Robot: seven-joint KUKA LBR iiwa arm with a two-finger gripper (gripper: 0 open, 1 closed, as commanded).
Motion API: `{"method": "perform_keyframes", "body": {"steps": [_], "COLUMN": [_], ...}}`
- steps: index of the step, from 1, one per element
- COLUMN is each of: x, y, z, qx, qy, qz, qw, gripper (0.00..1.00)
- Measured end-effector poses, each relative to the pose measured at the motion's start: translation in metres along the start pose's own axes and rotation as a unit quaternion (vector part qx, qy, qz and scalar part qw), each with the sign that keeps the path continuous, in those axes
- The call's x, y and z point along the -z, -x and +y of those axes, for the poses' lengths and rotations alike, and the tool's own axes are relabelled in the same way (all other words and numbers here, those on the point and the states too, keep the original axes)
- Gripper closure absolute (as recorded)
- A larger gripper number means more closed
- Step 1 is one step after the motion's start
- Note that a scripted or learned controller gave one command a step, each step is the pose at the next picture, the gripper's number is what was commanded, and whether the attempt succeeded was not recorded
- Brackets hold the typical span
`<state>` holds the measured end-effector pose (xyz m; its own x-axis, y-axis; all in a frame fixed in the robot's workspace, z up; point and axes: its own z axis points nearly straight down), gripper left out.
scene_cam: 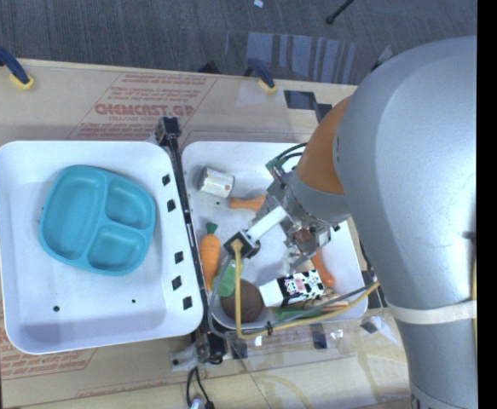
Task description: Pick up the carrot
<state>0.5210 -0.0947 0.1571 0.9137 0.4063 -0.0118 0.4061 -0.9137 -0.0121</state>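
Camera view from above: two white bins sit side by side on the cardboard-covered surface (78, 100). The left bin (26, 313) holds a blue divided plate (99, 220), lying near its middle, a little toward ten o'clock. In the right bin (231, 156) the carrot (210, 261) lies flat along the nine o'clock wall, its green top pointing to twelve o'clock and its tip to six. At the carrot's five o'clock, just beside it, are a green item (228, 279) and a brown round thing (246, 302). A small pale can (216, 181) lies at the bin's eleven o'clock, with an orange piece (246, 202) at the can's four o'clock. A black-and-white patterned box (302, 286) sits toward the bin's five o'clock. The grey arm (410, 186) covers the bin's three o'clock side. The pincer (303, 239) hangs over the bin's middle, at the carrot's three o'clock and apart from it; whether it is released or clenched cannot be told.
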Motion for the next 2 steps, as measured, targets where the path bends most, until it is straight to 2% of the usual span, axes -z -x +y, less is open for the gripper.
{"method": "perform_keyframes", "body": {"steps": [1, 2], "x": [0.034, 0.032], "y": [-0.039, -0.004], "z": [-0.045, -0.057], "qx": [0.035, -0.053], "qy": [0.001, 0.000], "qz": [0.003, 0.000], "qw": [0.9994, 0.9986], "gripper": [0.00, 0.00]}}
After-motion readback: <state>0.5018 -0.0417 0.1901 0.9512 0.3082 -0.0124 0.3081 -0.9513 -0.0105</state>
